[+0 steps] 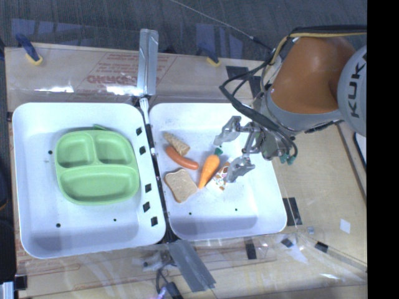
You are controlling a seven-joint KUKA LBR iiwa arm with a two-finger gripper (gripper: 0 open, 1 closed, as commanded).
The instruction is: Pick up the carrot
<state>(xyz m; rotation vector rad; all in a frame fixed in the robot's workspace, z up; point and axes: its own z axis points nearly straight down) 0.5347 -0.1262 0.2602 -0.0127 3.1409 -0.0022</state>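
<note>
Camera view, read from the left: the left bin (25, 185) holds a green divided plate (96, 167), and nothing there concerns the task. Across the divider, the right bin (262, 210) carries the food items in a loose cluster. At about 11 o'clock of that cluster lies a bread stick (177, 144), just below it a sausage (181, 159), and at 6 o'clock a slice of toast (181, 185). The carrot (209, 169) sits at the cluster's 3 o'clock side, tilted with its green tip toward 1 o'clock and its narrow end nearly touching the toast.

It looks like a small toy: light, rigid, smooth-skinned and probably slippery, tapering so that fingers could slide toward the point. The thicker upper half seems the safest place to close on, across its width.

The gripper (235, 148) hovers just at the carrot's 3 o'clock, fingers spread apart with nothing between them. Its height above the bin floor is hard to judge. A small reddish and white object beside the lower finger is too unclear to name, and cables hide the wrist.
</note>
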